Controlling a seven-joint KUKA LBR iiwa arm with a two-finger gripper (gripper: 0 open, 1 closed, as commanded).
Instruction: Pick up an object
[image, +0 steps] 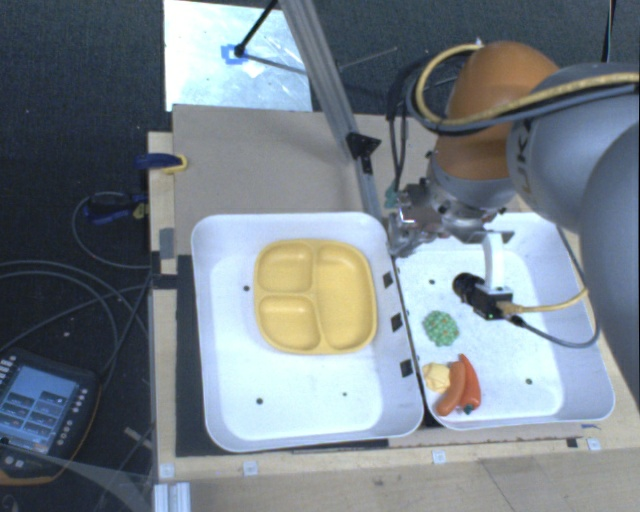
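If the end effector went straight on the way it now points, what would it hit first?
The end effector would likely meet bare floor of the right bin near its left wall, not the green object; depth is unclear.

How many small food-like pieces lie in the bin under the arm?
3: a green bumpy round piece mid-bin; a pale yellow lump nearer the front; an orange-red long piece touching it. The arm may hide more.
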